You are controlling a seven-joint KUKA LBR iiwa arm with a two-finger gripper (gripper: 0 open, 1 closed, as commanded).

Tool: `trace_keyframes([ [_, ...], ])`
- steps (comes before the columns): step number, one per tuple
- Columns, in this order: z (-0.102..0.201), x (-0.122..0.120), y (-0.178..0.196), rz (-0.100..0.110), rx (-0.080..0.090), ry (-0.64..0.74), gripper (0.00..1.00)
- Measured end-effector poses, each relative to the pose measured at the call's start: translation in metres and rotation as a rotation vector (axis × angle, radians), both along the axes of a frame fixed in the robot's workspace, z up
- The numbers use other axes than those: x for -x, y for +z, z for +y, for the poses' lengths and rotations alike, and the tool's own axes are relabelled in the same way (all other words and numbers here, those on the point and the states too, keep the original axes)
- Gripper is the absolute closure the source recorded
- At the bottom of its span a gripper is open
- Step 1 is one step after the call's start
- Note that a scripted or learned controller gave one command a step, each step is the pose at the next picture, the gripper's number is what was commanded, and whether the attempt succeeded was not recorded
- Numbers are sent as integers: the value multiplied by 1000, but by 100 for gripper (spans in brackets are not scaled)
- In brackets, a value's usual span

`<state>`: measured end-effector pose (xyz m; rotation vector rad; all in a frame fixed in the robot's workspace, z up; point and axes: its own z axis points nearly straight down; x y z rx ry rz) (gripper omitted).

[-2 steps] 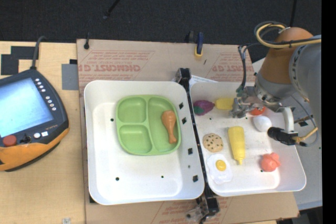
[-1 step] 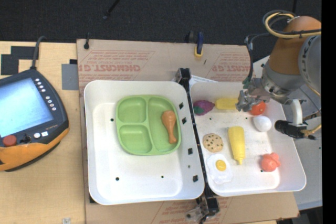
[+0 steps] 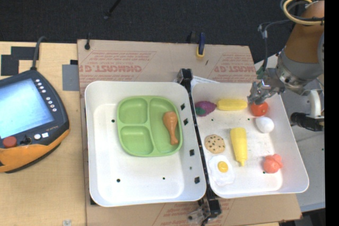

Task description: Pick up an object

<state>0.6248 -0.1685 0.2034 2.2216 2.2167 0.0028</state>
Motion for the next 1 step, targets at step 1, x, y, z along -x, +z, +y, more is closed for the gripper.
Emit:
trace_keyframes([
  [1,-3,0,26,3,-1,1,100],
])
